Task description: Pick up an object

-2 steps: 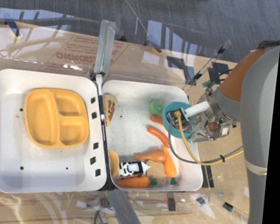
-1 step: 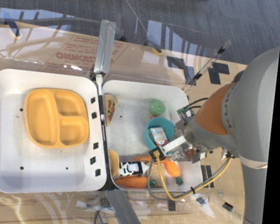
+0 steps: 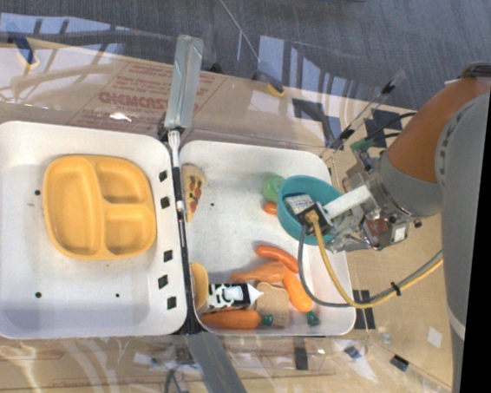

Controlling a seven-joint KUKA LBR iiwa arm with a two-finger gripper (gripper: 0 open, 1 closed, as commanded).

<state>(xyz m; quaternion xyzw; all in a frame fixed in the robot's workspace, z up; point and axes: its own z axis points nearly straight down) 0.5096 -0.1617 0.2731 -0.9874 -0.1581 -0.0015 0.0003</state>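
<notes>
My gripper (image 3: 339, 233) hangs over the right rim of the right bin (image 3: 231, 168). A teal bowl (image 3: 309, 189) sits right against it, reaching the bin's right wall; whether it is gripped cannot be told. Beside the bowl to the left lies a small green piece (image 3: 273, 187). Toward the bin's front lie an orange carrot (image 3: 277, 257), another orange stick (image 3: 300, 294), a black-and-white carton (image 3: 231, 295), a tan piece (image 3: 274, 306) and an orange sausage shape (image 3: 231, 319). A pizza slice (image 3: 193, 188) leans on the bin's left wall.
The left bin (image 3: 1, 279) holds a yellow divided plate (image 3: 99, 205) in its back half. A yellow cable (image 3: 366, 293) loops from the wrist over the right bin's front right corner. Bare floor shows in the middle of the right bin.
</notes>
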